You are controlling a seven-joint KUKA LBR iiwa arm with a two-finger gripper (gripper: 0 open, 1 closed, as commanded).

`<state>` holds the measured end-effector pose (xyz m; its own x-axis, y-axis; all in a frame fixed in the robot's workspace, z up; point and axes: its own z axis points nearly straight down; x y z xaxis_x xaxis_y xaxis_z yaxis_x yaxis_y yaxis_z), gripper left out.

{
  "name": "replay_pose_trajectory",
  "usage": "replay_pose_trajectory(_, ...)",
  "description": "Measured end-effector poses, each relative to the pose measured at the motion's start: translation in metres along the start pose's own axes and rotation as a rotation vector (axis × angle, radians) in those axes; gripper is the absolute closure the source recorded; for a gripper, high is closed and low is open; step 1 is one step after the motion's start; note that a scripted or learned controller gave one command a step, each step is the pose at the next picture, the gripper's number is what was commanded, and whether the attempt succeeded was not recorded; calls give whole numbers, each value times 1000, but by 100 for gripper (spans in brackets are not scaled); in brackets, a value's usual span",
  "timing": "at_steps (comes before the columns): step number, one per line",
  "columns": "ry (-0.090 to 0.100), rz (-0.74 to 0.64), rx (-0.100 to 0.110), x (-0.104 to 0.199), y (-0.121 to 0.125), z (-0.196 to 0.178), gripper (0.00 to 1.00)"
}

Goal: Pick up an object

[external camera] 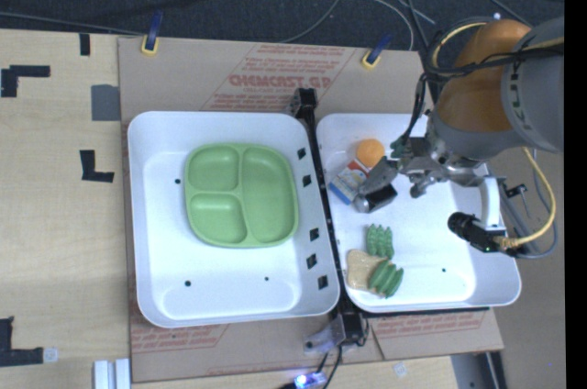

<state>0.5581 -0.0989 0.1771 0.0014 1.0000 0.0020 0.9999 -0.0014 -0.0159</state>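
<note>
- Two bins: left bin (151, 222) holds green plate (242, 194); right bin (477, 286) holds the items.
- Gripper (378, 194) sits near right bin's left edge, by orange ball (370, 151); can't tell jaw state.
- Nothing lifted yet; you've the whole pick left.

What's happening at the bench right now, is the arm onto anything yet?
The grey arm reaches in from the right and its end effector is low over the upper left part of the right bin, close to an orange ball and a bluish packet. Nothing is visibly held. Two green toys and a tan piece lie nearer the front of that bin. The left bin holds a green divided plate, untouched.
</note>
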Motion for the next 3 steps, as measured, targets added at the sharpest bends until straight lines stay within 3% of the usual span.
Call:
replay_pose_trajectory(1,-1,-3,-13,0,3,-8,0)
replay_pose_trajectory(2,-3,-3,-10,-1,8,55,0)
replay_pose_trajectory(3,-3,-3,-14,0,9,94,0)
